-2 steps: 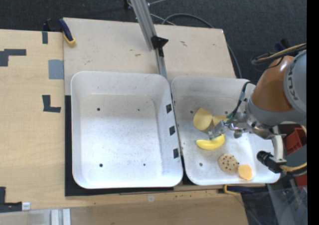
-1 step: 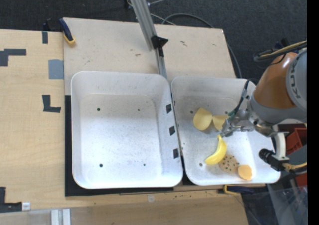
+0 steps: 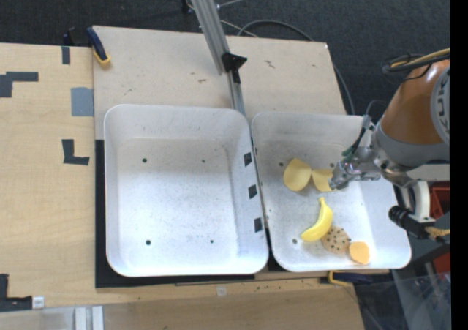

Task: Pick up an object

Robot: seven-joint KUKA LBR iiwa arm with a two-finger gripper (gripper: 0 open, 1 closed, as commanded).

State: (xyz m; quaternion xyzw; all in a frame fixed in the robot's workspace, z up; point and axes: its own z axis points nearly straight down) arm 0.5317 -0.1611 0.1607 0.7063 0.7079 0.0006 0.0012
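Observation:
The right bin (image 3: 307,127) holds a pale yellow round piece (image 3: 296,174), a darker yellow wedge (image 3: 321,180) touching it, a banana (image 3: 318,222), a brown speckled cookie-like piece (image 3: 336,240) and a small orange round piece (image 3: 359,252). My gripper (image 3: 342,178) reaches in from the right and hangs low over the bin, its tips right at the wedge's right edge. The grey wrist and orange band (image 3: 409,113) rise behind it.
The left bin (image 3: 175,189) sits beside the right one, split from it by a ridge with black clips (image 3: 252,191). A metal pole (image 3: 208,17) slants up from the bench behind the bins. A blue and yellow clamp (image 3: 99,47) lies at the back left.

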